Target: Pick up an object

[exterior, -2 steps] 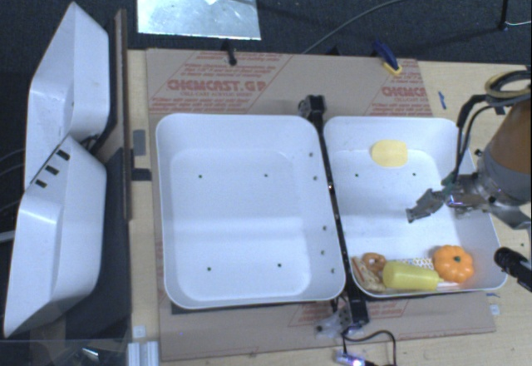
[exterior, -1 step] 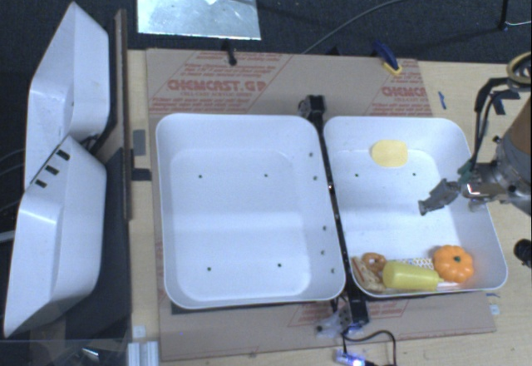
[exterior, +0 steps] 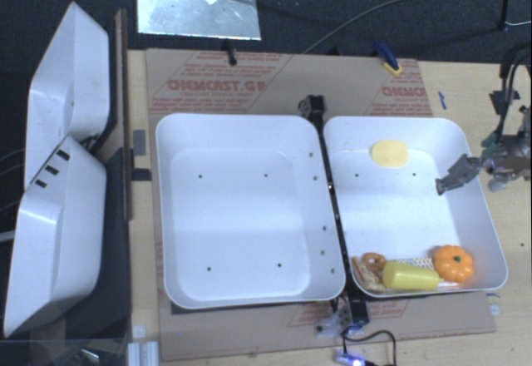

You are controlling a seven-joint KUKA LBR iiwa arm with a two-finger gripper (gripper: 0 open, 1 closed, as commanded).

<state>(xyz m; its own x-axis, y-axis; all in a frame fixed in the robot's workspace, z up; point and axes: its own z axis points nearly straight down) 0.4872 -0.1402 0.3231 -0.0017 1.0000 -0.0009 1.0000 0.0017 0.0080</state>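
The gripper [exterior: 455, 176] hung at the right edge of the right bin [exterior: 474, 158], with one dark grey finger [exterior: 457, 175] reaching in over the rim toward the bin's middle; whether it was open or shut could not be told from this slant, and nothing showed in its grasp. The things to pick all lay in that same bin. A pale yellow disc [exterior: 389, 153] rested flat near the far wall, to the camera's left of the gripper and apart from it. The others crowded the near wall, well apart from the gripper: a small orange pumpkin [exterior: 453, 263] in the near right corner, a yellow-green oblong piece [exterior: 409, 276] just beside it, and a brown pretzel-like piece [exterior: 371, 264] (partly tucked behind the oblong one) at the near left. The left bin [exterior: 179, 190] stood alongside.
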